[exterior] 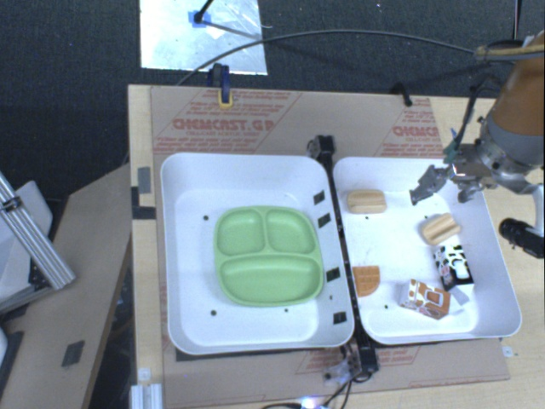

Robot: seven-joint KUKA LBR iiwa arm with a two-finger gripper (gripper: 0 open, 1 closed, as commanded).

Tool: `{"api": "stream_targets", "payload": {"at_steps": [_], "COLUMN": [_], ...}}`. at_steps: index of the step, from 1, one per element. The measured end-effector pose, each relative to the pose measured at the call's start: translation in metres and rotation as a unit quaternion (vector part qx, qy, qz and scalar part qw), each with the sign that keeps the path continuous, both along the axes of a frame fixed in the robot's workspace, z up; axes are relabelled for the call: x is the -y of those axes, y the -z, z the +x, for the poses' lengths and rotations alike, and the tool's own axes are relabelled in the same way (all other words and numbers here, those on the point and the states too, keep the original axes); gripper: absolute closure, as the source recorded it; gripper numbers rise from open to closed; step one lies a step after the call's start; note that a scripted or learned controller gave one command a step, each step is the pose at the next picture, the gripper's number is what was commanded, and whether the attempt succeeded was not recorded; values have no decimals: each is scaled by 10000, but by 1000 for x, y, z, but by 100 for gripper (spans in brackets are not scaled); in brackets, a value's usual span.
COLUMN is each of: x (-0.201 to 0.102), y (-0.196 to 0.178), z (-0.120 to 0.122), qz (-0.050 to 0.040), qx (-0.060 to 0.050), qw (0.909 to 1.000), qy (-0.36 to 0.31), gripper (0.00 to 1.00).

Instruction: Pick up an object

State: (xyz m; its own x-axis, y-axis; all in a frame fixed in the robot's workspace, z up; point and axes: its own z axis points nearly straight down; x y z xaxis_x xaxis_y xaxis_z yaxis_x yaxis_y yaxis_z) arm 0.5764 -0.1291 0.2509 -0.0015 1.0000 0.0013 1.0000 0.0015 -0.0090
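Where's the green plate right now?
The green plate lies in the left bin, about centred, across the divider from the cookie.

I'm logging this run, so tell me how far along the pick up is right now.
Nothing looks done yet. The gripper hangs over the far part of the right bin with nothing visibly between its fingers. The bread roll, the second roll, the black and white carton, the brown carton and the cookie all lie on the bin floor. Left: descend, close on one item, and lift.
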Motion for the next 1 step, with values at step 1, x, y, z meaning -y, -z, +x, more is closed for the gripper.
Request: {"api": "stream_targets", "payload": {"at_steps": [1], "x": [0], "y": [-6], "z": [2], "qz": [-7], "qx": [51], "qw": [10000], "qy": [-11], "gripper": [0]}}
